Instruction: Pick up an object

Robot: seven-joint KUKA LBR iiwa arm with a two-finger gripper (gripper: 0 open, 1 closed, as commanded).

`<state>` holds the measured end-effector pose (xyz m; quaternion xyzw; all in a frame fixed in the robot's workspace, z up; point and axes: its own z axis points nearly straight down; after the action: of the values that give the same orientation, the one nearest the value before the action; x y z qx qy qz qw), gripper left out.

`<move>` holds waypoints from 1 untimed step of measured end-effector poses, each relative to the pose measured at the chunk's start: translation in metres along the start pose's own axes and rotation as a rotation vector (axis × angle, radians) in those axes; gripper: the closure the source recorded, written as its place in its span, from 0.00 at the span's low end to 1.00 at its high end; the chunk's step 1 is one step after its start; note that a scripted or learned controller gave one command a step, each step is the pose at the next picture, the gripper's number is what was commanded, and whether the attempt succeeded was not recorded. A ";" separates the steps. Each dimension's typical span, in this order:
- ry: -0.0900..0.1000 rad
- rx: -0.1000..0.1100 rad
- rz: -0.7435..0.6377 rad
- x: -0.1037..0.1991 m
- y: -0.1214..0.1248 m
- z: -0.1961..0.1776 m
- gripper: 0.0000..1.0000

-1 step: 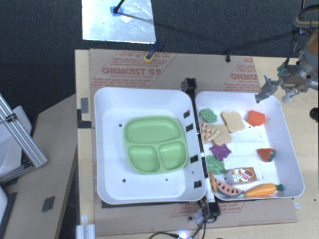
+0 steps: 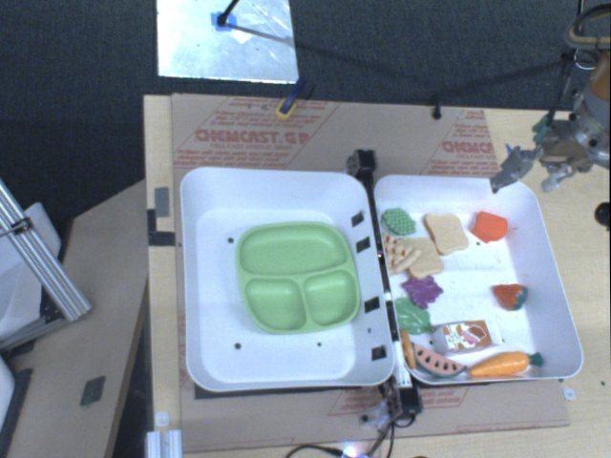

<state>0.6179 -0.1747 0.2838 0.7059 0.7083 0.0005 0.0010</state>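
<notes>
1. Two white bins sit side by side on the bench: the left bin [image 2: 205, 208] carries a green divided plate [image 2: 296, 277] at its centre, and the right bin [image 2: 554, 284] carries the toy foods.
2. I read the gripper [image 2: 537, 165] as hanging just beyond the far right corner of the right bin, above the rim; its fingers appear spread and nothing lies between them.
3. Candidate objects, right bin: an orange block [image 2: 490, 226] near the far right corner; a slice of toast [image 2: 446, 233] beside it toward the far edge; a green leaf piece [image 2: 400, 221] at the far left corner; a purple grape cluster [image 2: 422, 290] along the left edge.
4. Near edge: a carrot [image 2: 499, 364], a watermelon slice [image 2: 436, 362] and a small printed carton [image 2: 463, 335]; a strawberry [image 2: 510, 296] lies near the right edge.
5. My choice would be the orange block, closest to the gripper and apart from its neighbours.
6. Handling, judged: it looks like light, stiff plastic, probably smooth and so liable to slip; I would close across its two opposite flat sides, centred.
7. Thin, flat toast would be harder to take off the bin floor.
</notes>
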 end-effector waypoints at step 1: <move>0.001 0.003 0.001 0.006 -0.004 0.044 0.00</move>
<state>0.6141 -0.1687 0.2398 0.7063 0.7079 -0.0002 -0.0002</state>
